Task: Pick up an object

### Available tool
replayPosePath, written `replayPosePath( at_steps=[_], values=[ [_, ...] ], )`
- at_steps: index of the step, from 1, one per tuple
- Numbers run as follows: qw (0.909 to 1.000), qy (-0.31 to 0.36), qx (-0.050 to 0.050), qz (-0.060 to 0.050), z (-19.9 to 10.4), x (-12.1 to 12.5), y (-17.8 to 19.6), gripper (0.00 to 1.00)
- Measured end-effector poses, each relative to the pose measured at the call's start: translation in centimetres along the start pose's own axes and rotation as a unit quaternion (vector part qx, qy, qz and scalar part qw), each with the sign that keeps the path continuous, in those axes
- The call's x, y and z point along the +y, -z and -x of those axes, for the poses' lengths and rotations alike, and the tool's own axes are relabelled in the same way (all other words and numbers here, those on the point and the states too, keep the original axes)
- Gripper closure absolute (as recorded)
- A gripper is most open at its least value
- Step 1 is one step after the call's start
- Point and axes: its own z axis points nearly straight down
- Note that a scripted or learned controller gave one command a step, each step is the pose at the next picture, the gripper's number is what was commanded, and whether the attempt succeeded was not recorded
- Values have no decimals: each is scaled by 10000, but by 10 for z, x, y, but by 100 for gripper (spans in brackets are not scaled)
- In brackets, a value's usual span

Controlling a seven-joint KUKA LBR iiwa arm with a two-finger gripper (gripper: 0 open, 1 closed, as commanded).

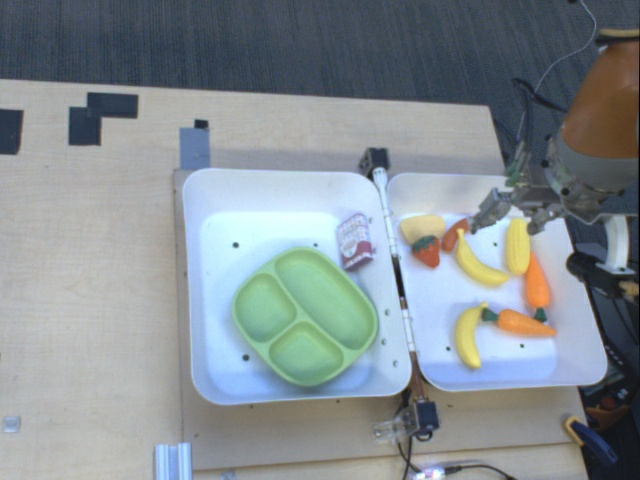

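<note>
Camera view: red-white packet (355,241) (left bin (200,268)), label seemingly unreadable.

This looks like a robotics lab: a pale wooden bench (90,298) with black marker patches, two white bins (215,368) clamped side by side, loose cables (560,53) over grey carpet (250,23), and what may be toy food (480,266) as test props.

We saw two white bins: left bin (200,268) held a light green divided plate (305,315) and a red-and-white packet (355,241). Right bin (570,368) held three yellow bananas (480,264), two orange carrots (520,322) with green tops, and a red strawberry (428,251). The bench (90,298) was pale wood with black squares.
</note>
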Motion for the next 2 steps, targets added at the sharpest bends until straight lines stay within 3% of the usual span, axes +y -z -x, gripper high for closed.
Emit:
replayPosePath(
  at_steps=[1, 2],
  values=[
    [10000, 7, 2, -17, 0, 42, -124, 0],
    [10000, 14, -2, 20, 0, 45, -112, 100]
  ],
)
